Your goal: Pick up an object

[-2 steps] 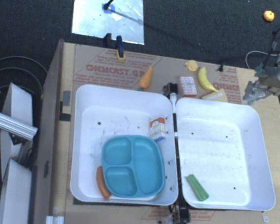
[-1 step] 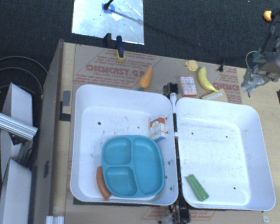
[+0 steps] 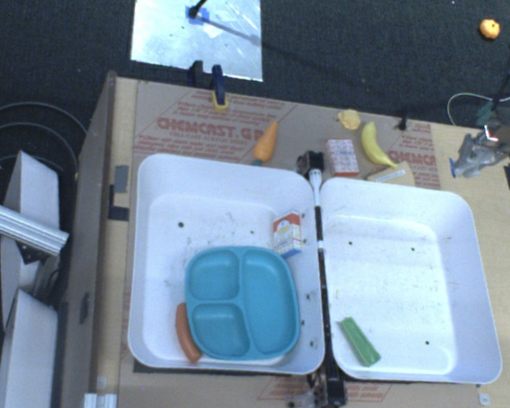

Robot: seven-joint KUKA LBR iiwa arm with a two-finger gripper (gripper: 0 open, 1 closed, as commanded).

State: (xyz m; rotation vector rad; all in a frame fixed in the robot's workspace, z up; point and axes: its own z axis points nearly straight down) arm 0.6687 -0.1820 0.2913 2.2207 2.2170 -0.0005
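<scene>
The gripper (image 3: 474,158) is hanging beyond the far right corner of the right bin (image 3: 478,240), over the cardboard sheet (image 3: 209,126) lining the bench, well apart from anything it could lift; whether its fingers are spread or pressed together cannot be told at this size; nothing is showing between them; the right bin is carrying one green block (image 3: 359,341) lying flat near its near left corner, slanted to the walls; this is looking like the nearest candidate, probably light and stiff, likely smooth enough to slip, so a pinch across its short sides at mid-length seems wisest; the left bin (image 3: 160,198) is holding a blue divided plate (image 3: 242,302) toward its near edge, an orange sausage-shaped toy (image 3: 187,332) touching the plate's near left rim, and a small carton (image 3: 287,235) just beside the plate's far right corner; the plate is looking broad and awkward for two fingers; a banana (image 3: 373,145), a small box (image 3: 342,156) and a carrot (image 3: 265,141) are lying on the cardboard past the bins' far edges; the pick is not yet begun
</scene>
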